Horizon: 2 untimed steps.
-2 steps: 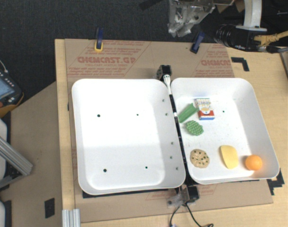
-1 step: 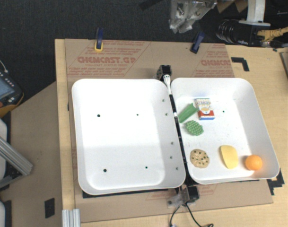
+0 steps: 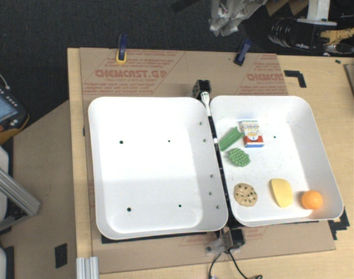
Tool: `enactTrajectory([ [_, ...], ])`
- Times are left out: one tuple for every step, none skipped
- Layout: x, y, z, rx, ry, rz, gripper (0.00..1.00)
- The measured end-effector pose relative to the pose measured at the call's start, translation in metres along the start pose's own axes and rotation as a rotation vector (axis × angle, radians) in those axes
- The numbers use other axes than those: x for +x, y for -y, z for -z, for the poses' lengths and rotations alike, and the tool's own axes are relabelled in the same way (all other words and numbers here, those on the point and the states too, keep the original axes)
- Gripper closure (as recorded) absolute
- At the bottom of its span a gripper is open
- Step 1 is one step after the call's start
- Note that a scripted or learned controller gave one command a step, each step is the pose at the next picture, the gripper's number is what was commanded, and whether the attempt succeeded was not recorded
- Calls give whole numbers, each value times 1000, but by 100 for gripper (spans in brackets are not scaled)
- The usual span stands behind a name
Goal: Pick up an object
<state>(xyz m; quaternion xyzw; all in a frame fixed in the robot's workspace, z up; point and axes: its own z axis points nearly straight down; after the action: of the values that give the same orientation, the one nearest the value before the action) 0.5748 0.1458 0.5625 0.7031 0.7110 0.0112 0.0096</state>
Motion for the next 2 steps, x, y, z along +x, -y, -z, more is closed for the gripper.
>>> enactTrajectory([
  [1, -1, 10, -3, 0, 1, 100],
  [1, -1, 21, -7, -1, 2, 100],
])
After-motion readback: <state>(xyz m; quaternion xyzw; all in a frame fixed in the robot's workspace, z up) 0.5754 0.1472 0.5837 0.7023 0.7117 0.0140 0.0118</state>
